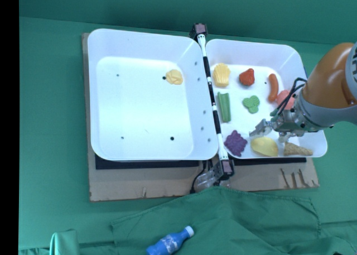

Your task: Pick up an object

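Observation:
The right bin (pixel 290 58) holds several toy foods: a yellow corn piece (pixel 221 74), a red strawberry (pixel 247 76), an orange sausage (pixel 273 87), a green stalk (pixel 224 106), a green broccoli (pixel 251 103), purple grapes (pixel 235 143), a yellow lemon (pixel 264 147) and a tan cone-shaped piece (pixel 297 149). My gripper (pixel 269 130) hangs low over the bin's front right part, just above the lemon. It stands open with nothing between its fingers. A pink-red toy (pixel 284 97) is partly hidden behind the wrist.
The left bin (pixel 106 53) holds one small yellow toy (pixel 174 76) near its back right. A black-and-white divider rail (pixel 211 95) runs between the bins. A blue bottle (pixel 170 241) lies on the green cloth in front of the bench.

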Robot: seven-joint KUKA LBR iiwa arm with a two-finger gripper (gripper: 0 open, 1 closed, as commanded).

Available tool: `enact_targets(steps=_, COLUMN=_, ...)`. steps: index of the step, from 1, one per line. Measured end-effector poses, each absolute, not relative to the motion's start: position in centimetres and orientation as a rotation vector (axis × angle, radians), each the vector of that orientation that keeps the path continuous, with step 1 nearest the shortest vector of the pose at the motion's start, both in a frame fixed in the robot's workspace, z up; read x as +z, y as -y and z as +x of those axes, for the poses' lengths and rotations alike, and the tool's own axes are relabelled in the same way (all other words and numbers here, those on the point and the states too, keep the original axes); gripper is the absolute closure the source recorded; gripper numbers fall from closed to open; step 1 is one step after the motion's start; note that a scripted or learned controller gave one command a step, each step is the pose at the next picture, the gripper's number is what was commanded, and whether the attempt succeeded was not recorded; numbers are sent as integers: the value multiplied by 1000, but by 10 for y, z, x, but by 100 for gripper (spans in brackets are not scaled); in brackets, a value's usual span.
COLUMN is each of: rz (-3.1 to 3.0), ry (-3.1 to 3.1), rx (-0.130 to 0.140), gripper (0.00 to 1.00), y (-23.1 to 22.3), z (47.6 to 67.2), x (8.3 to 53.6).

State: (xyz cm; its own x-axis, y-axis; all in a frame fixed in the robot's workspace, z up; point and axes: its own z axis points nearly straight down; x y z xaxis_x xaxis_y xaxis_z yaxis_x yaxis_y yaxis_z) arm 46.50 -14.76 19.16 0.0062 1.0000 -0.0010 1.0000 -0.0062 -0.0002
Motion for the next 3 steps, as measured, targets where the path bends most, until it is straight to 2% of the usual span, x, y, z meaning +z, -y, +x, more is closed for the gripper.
enact_targets(steps=1, rz=2214, ry=-2218, rx=7, gripper=0, y=117, z=522, x=213)
enact_targets(steps=2, rz=2216, ry=-2215, rx=7, gripper=0, y=121, z=597, x=206)
enact_targets(steps=3, rz=2216, ry=-2214, rx=8, gripper=0, y=140, z=654, x=184)
